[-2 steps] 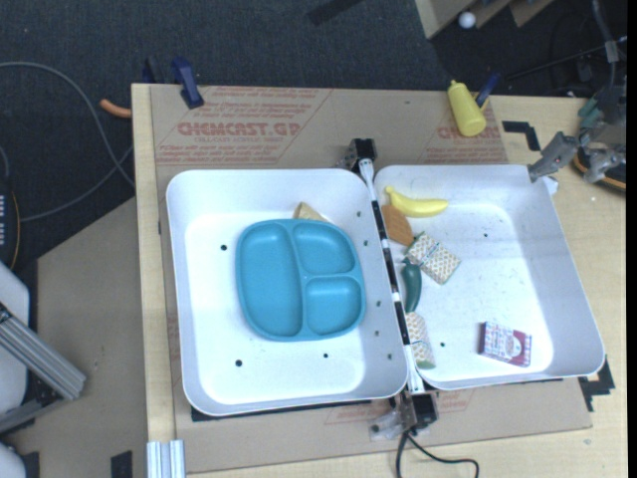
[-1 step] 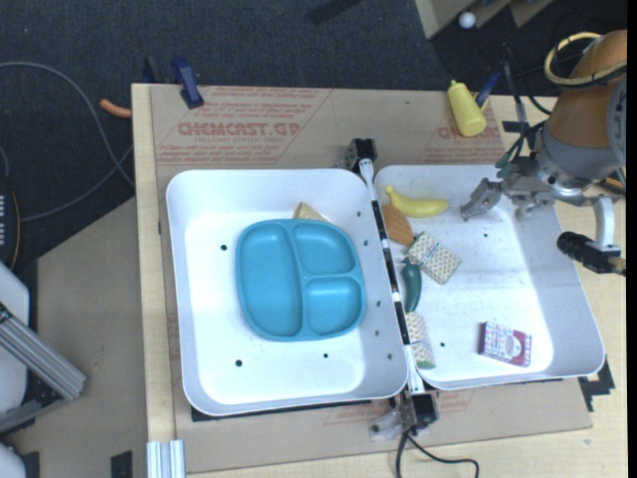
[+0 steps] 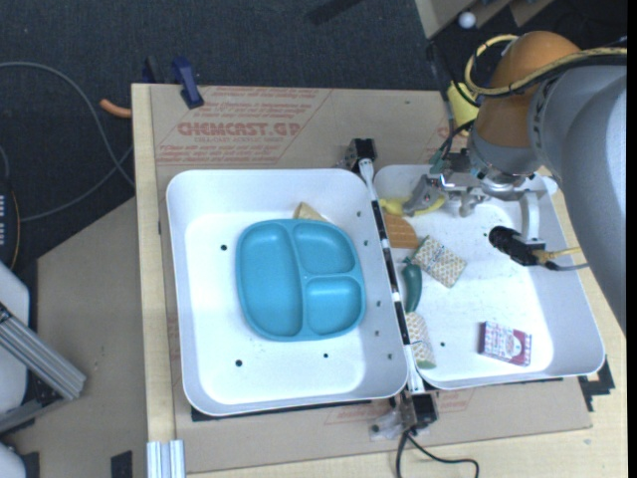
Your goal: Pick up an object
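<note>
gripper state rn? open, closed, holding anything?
Gripper: cannot be told whether open or closed; it sits low over the far end of the right bin, near a yellow object, with nothing visibly held.

Arm: grey, orange-banded, reaching in from the right, bent down over the far edge of the right bin.
Gripper (image 3: 450, 195): low near that bin's far-left corner.

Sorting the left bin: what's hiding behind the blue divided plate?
A tan corner pokes out from behind the blue divided plastic plate at its far edge. The rest is covered, so I cannot tell what it is.
</note>
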Tool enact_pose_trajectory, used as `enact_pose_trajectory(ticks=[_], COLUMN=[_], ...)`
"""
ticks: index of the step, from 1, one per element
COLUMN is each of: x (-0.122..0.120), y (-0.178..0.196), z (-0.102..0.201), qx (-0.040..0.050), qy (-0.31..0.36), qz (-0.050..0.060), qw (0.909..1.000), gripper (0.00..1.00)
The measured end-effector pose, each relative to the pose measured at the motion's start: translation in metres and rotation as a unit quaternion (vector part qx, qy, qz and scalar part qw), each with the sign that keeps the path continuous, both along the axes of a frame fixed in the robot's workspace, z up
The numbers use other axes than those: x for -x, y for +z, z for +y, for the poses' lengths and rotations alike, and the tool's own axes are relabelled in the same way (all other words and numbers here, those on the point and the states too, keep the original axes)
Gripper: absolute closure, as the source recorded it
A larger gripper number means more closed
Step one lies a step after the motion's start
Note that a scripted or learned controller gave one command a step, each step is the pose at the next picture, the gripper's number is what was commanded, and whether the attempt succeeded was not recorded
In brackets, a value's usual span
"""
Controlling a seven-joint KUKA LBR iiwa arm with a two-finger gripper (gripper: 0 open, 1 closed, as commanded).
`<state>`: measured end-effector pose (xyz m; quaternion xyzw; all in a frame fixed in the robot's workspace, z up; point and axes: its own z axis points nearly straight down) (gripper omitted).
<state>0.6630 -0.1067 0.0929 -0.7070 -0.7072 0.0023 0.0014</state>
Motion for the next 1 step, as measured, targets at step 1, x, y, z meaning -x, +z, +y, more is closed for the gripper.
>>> enact_pose_trajectory(ticks=[1], x=[-0.0024], y=[-0.0041], z=[0.0052], qx=[0.002], qy=[0.0], qz=[0.003], qw=[1.0], gripper=[0.0])
